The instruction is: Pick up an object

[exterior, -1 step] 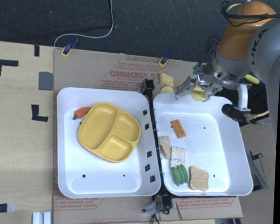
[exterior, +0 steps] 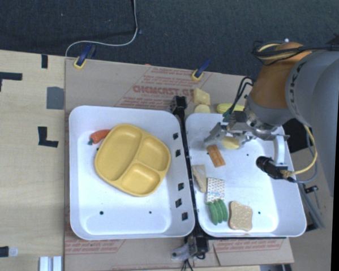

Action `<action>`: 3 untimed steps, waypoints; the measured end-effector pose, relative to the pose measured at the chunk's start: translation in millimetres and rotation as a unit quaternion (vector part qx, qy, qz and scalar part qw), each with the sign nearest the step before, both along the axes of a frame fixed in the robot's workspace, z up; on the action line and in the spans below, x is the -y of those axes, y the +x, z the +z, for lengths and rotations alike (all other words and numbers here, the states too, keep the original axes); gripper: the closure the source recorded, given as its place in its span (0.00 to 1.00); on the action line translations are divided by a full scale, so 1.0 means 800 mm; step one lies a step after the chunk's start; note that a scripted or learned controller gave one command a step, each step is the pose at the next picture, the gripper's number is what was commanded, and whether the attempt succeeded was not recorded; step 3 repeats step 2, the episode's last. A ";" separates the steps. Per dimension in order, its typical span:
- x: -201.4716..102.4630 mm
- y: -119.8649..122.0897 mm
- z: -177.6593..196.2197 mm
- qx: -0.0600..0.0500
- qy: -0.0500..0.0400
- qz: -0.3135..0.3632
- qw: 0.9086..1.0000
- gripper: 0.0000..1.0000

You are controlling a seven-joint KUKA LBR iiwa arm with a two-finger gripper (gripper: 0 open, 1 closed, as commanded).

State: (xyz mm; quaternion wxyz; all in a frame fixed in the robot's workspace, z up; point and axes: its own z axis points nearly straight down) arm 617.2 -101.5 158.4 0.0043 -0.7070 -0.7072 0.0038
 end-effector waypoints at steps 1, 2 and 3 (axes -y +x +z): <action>0.028 0.041 -0.098 0.006 -0.002 0.001 1.000 0.00; 0.027 0.041 -0.080 0.005 -0.001 0.001 1.000 1.00; 0.027 0.041 -0.080 0.005 -0.001 0.001 1.000 1.00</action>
